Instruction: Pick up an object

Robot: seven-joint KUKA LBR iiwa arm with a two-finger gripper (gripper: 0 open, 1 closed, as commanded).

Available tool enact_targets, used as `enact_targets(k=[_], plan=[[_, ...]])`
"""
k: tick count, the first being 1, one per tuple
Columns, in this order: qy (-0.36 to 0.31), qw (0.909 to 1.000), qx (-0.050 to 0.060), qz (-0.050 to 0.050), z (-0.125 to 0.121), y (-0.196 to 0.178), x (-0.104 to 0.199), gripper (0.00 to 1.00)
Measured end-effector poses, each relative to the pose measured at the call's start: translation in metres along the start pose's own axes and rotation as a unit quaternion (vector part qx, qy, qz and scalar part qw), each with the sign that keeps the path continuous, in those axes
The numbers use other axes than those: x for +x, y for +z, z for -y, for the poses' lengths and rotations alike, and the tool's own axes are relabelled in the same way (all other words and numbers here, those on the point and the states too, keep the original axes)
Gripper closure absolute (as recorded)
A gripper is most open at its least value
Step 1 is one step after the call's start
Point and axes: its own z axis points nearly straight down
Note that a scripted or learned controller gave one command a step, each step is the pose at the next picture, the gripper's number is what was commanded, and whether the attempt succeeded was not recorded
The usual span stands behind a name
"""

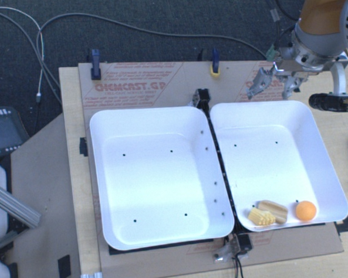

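Arm upright at far right, gripper (274,83) hovering past right bin's (314,127) far rim, fingers spread, holding nothing. Orange ball (306,210), corn (261,217), tan roll (274,208) at near edge.

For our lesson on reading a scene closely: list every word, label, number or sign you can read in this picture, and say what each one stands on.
"GEMCAST GP" or similar, large red letters, partly blurred: on the brown board behind the left bin.
Smaller red lines around that word: too blurred to read.
Red print on the board behind the right bin, by the gripper: too blurred to read.
The bins carry no text.
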Motion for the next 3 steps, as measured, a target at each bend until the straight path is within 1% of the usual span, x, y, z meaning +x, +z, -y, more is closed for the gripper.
enact_targets(k=[1,2,3], plan=[[0.0,1.0,-0.001,0.0,0.0,-0.011,0.0,1.0],[0.0,1.0,0.001,0.0,0.021,0.022,0.008,1.0],[-0.001,1.0,0.002,0.0,0.015,0.061,0.027,1.0]])
